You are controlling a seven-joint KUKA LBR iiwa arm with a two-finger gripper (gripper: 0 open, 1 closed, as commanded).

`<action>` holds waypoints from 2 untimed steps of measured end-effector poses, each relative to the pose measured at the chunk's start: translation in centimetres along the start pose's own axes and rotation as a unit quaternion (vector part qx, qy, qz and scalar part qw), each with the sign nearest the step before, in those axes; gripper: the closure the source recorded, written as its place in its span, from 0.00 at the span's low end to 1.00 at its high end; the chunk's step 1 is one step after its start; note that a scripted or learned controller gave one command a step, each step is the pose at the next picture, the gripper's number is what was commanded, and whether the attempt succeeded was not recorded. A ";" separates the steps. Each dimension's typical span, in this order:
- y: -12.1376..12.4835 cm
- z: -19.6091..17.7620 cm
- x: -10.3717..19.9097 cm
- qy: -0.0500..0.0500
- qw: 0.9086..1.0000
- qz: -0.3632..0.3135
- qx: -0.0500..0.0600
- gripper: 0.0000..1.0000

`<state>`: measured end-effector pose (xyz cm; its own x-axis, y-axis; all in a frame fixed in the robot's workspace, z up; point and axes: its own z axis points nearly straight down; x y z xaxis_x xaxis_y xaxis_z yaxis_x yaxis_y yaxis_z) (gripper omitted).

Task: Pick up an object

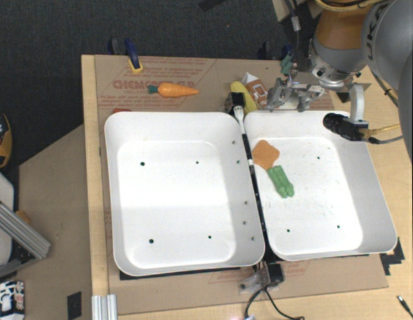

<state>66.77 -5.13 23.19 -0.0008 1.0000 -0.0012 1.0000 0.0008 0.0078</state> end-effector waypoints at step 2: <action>-1.7 -15.2 14.6 0.003 1.000 -0.005 -0.001 1.00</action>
